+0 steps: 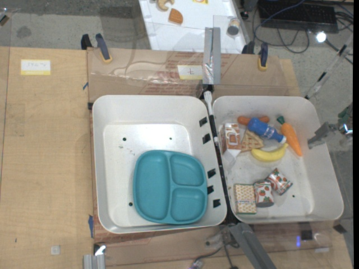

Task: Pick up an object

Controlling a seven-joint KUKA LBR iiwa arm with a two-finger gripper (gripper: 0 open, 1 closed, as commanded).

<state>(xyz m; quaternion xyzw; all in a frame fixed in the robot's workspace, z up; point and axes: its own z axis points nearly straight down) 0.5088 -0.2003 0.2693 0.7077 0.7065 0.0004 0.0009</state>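
Camera view: gripper (317, 137) at right bin's (325, 167) right rim

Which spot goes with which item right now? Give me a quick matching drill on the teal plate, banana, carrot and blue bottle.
Items:
1. teal divided plate
2. banana
3. carrot
4. blue bottle

Places:
A. right bin, nearest its right wall
B. left bin, front part
C. right bin, in front of the bottle
D. right bin, back, between a small orange piece and the carrot

Pairs: 1-B, 2-C, 3-A, 4-D
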